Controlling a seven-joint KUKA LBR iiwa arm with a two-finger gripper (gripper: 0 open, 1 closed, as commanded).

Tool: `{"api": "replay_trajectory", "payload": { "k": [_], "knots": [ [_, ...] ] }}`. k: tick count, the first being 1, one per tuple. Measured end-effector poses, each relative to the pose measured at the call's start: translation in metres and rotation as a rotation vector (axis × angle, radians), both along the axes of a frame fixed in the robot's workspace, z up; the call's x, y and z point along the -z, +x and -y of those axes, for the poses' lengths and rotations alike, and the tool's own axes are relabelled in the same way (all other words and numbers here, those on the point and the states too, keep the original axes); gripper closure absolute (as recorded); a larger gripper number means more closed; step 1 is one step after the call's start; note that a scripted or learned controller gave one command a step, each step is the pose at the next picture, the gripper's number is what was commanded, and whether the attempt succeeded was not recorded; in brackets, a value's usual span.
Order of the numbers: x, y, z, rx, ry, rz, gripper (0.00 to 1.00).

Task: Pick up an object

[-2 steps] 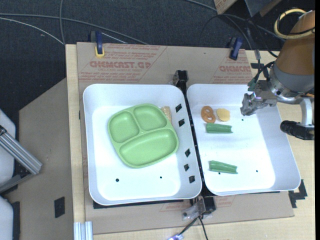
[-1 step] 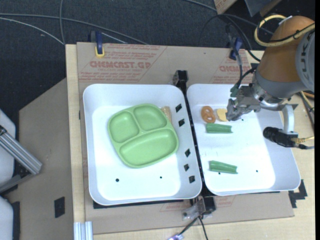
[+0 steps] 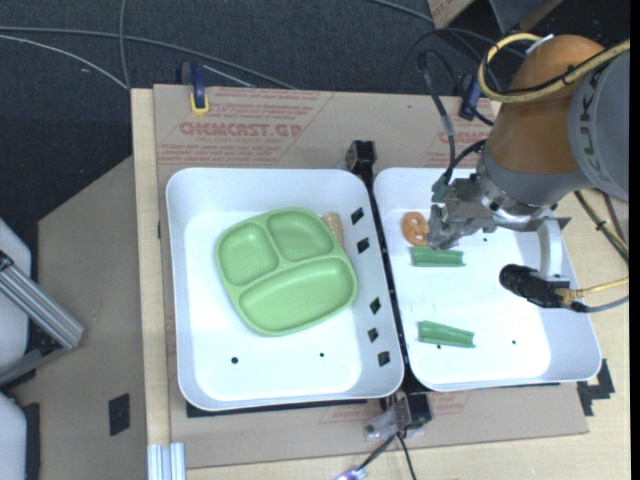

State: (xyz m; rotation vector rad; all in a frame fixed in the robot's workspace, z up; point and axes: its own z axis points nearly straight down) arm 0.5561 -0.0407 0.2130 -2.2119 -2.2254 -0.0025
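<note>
My gripper (image 3: 441, 234) reaches down into the right bin (image 3: 520, 363), near its upper left corner. Its tip sits just above a flat green piece (image 3: 438, 257) and right beside a small orange object (image 3: 412, 229). Whether it touches either one cannot be made out. A second green piece (image 3: 446, 335) lies lower in the same bin, apart from the gripper.
The left bin (image 3: 200, 348) holds a green divided plate (image 3: 286, 270), with a small tan object (image 3: 332, 224) at the plate's upper right edge. The grey and orange arm (image 3: 545, 118) hangs over the right bin's upper right. A black divider (image 3: 372, 268) runs between the bins.
</note>
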Motion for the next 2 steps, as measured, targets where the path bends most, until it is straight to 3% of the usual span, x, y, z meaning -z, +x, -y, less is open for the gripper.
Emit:
{"api": "replay_trajectory", "payload": {
  "k": [2],
  "knots": [
    [0.008,-0.034,-0.097,0.000,0.000,-0.002,1.00]
  ]
}}
